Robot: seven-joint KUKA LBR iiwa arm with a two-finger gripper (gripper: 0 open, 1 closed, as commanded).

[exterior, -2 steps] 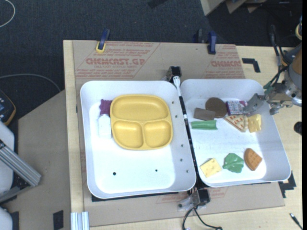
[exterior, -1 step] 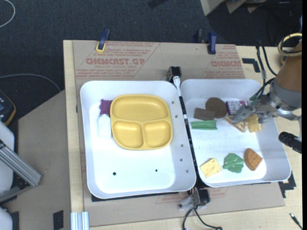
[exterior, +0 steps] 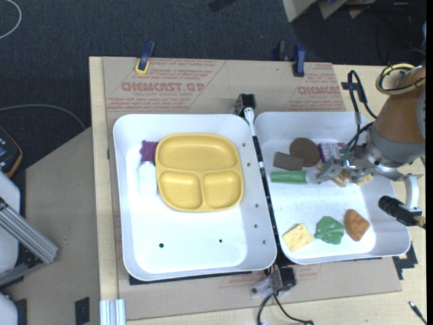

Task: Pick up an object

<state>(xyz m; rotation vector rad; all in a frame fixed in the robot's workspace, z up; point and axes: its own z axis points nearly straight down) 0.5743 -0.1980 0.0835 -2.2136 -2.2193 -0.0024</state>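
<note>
Spanning most of the view, the worktop [exterior: 203,80] is a pale board with red lettering, clamped at its far edge by a yellow clip [exterior: 143,65] and a blue clip [exterior: 298,59]. Two white bins sit side by side on it, touching along the middle.

Left bin [exterior: 183,249]: a yellow tray [exterior: 199,170] with three compartments lies in the far half, tilted slightly. A purple item [exterior: 148,150] pokes out from under its left edge; a white item [exterior: 147,178] lies just beside that, against the tray. Near half of this bin is bare white floor with two small dark dots.

Right bin [exterior: 298,131]: the arm [exterior: 400,124] comes in from the right, grey wrist and orange band above the bin's right wall. The tool [exterior: 336,170] is low over the bin's middle, amid a small clutter of items; cannot tell how far open it is or whether it has hold of anything. A brown piece [exterior: 298,153] lies just left of the tool. A green stick [exterior: 289,177] lies below that, its right end near the tool. Near edge, left to right: yellow block [exterior: 297,237], green lump [exterior: 329,229], orange-brown lump [exterior: 356,224], the last two almost touching.
</note>
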